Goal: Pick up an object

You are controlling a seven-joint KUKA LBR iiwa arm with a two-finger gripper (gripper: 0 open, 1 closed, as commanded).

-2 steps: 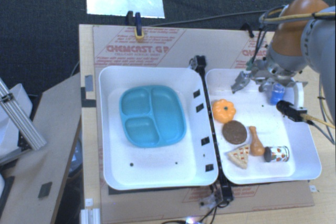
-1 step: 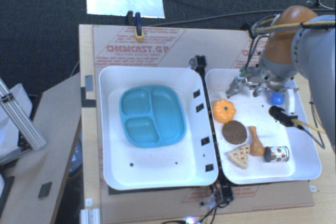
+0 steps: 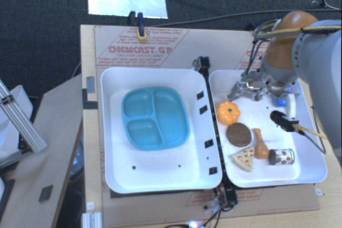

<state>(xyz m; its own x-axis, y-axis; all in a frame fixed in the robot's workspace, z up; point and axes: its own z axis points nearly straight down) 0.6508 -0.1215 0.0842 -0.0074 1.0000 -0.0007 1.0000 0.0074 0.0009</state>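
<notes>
My gripper (image 3: 247, 94) hangs over the back of the right bin (image 3: 310, 168), open, with nothing between its fingers. Just in front of its left finger sits an orange toy pumpkin (image 3: 228, 112). Closer to the front lie a brown round patty (image 3: 239, 134), a pizza slice (image 3: 244, 159), a tan drumstick (image 3: 260, 144) and a small can (image 3: 282, 156) on its side. A small blue thing (image 3: 280, 101) peeks out by the wrist, partly hidden.
The left bin (image 3: 115, 168) holds a blue divided plate (image 3: 155, 117). A black hinge strip (image 3: 209, 125) runs between the two bins. The arm (image 3: 310, 50) covers the right bin's back right corner.
</notes>
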